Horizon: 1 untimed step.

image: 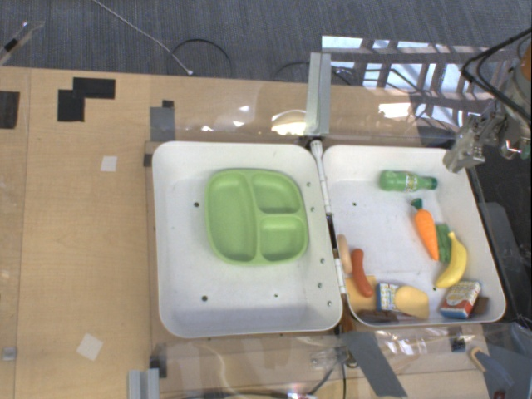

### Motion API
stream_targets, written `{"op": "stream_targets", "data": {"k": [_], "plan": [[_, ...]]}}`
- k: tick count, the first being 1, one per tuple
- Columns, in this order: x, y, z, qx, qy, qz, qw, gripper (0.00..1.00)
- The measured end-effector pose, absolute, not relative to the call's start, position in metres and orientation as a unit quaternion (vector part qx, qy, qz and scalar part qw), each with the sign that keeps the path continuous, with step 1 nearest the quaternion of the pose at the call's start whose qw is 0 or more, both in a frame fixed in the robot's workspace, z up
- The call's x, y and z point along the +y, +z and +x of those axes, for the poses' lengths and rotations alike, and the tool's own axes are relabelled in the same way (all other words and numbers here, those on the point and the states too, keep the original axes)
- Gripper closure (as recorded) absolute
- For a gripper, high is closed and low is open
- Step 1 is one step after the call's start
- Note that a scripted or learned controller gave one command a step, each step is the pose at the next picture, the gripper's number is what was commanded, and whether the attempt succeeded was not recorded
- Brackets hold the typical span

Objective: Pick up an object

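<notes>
Nothing lifted yet — the pick is all still to come. The end effector (465, 150) hangs at the upper right corner of the right bin (374, 223), above its far rim, with nothing between its fingers; whether they are spread or closed I cannot tell from this angle.

Every candidate lies in that right bin. Closest is the green bottle (406, 181), on its side just left of and below the end effector. Further down the bin sit the carrot (426, 232) and the banana (453, 263), close together near the right wall. Along the near edge are crowded a sausage (358, 268), a yellow lemon-like piece (412, 301) and a small red-and-white carton (460, 299) in the corner.

The left bin (179, 248) carries a green divided plate (254, 215) — well apart from the end effector, across the divider.

By my judgement the bottle is the handiest target: a short move down and left, with open floor around it. Reach, close, lift — all left to do.
</notes>
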State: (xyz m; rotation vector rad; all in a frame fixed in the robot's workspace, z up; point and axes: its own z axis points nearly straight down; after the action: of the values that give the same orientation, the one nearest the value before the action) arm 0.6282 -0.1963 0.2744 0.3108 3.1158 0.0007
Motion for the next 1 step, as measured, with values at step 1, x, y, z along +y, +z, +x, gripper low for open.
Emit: {"op": "stream_targets", "data": {"k": [1], "plan": [[-0.1884, 0.2729, 0.5589, 0.958, 0.0002, 0.285, 0.004, 1.0]]}}
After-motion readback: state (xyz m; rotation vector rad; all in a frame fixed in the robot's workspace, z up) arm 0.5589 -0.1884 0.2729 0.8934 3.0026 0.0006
